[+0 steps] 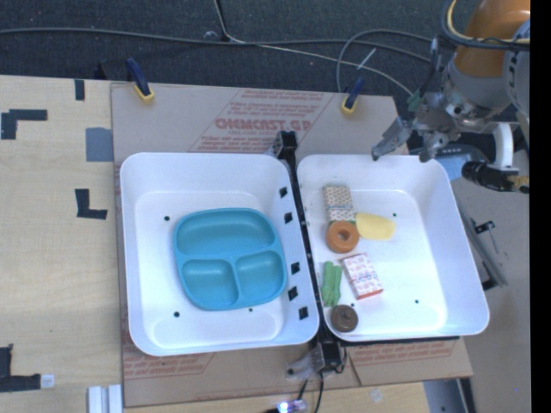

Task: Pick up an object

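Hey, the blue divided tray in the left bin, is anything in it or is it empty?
Empty. The blue divided tray lies flat in the left bin, and all three compartments show bare blue plastic.

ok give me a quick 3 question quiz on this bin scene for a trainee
1. True or false: the blue divided tray lies in the left bin.
2. Which lies nearest the orange ring? A) yellow piece B) brown disc C) green piece
3. Fill in: the gripper hangs over the right bin's ____ edge, far or near.

Key: 1 true; 2 A; 3 far.
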